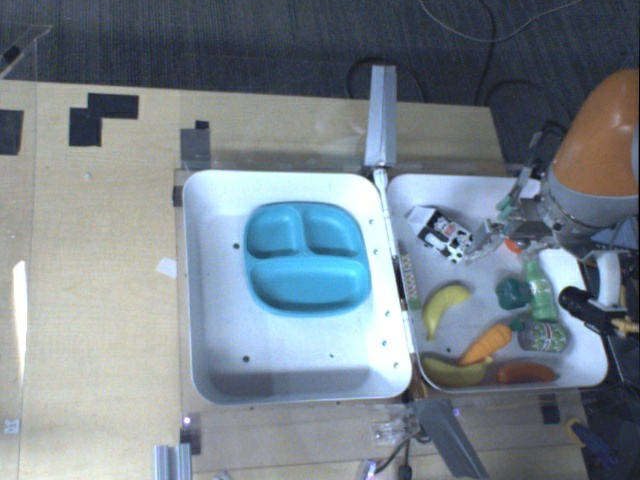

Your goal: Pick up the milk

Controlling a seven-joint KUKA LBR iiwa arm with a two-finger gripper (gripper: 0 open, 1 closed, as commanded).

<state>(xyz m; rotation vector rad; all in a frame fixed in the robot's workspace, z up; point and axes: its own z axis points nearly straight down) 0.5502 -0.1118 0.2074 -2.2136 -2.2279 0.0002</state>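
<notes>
Milk carton point(443, 233), blk/white print unreadable; gripper point(490, 236) just beside.

Pale wooden bench point(100, 298) with black tape patches point(100, 116) near its far left. Beyond, dark grey carpet point(220, 23), crossed by a thin looping cable point(470, 26).

We see the arm point(600, 153) cut off by the picture's right edge, its hand point(490, 238) too small and cluttered for us to read beside the milk point(443, 233), while the green things point(530, 303) by the right bin's point(400, 203) right rim stay blurred.
</notes>
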